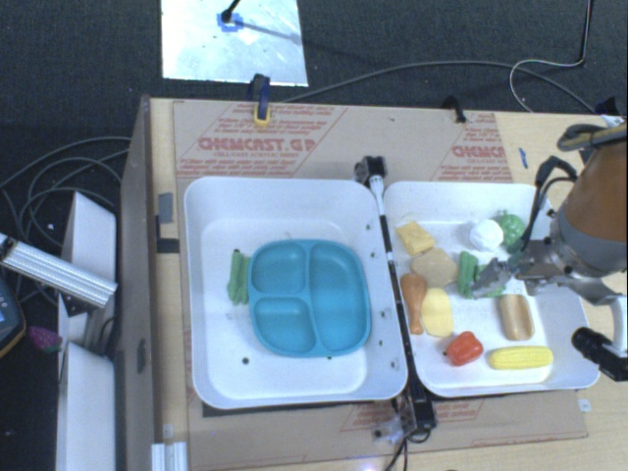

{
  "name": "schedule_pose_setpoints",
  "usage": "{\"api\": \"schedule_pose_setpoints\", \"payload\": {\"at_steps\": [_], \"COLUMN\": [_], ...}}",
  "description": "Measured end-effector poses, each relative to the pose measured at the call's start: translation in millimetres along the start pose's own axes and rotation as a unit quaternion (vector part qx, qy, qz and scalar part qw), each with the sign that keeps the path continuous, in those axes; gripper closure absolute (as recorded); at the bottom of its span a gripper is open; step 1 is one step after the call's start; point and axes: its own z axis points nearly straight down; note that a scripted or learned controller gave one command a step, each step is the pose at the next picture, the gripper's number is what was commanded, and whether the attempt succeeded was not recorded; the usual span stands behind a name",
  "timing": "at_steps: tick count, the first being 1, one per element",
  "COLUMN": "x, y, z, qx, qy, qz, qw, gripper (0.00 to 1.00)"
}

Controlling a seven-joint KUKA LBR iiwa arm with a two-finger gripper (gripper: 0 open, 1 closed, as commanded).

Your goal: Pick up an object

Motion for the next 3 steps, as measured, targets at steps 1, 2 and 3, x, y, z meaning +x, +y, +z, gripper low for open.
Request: {"api": "schedule_pose_setpoints", "payload": {"at_steps": [1, 2, 3], "x": [-2.4, -9.1, 9.8], "y": [44.7, 108.8, 84.4], "z": [116.1, 80.2, 121.9], "qx": [0.000, -0.001, -0.003], "qy": [0.000, 0.000, -0.001], "qz": [0.001, -0.001, 0.001], "qw": [1.0000, 1.0000, 1.0000], "gripper": [0.00, 0.00, 0.00]}}
